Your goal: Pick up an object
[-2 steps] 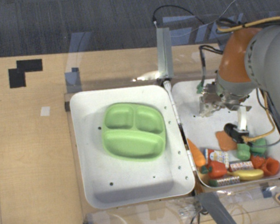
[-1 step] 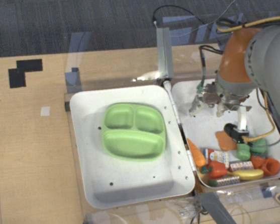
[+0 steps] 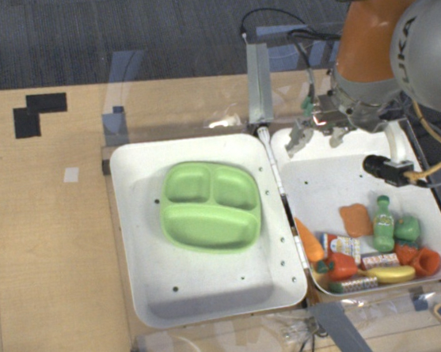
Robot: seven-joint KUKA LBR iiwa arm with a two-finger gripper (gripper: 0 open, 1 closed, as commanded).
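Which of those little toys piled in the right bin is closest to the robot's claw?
The flat orange-brown piece, at the top of the pile. The gripper hangs over the bin's far end, and the other toys lie nearer the camera.

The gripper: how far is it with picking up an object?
Nothing looks picked yet. The gripper hovers over the right bin far edge, nothing visible between its fingers. The toys, such as the green bottle and banana, lie in the near corner; reaching and grasping remain.
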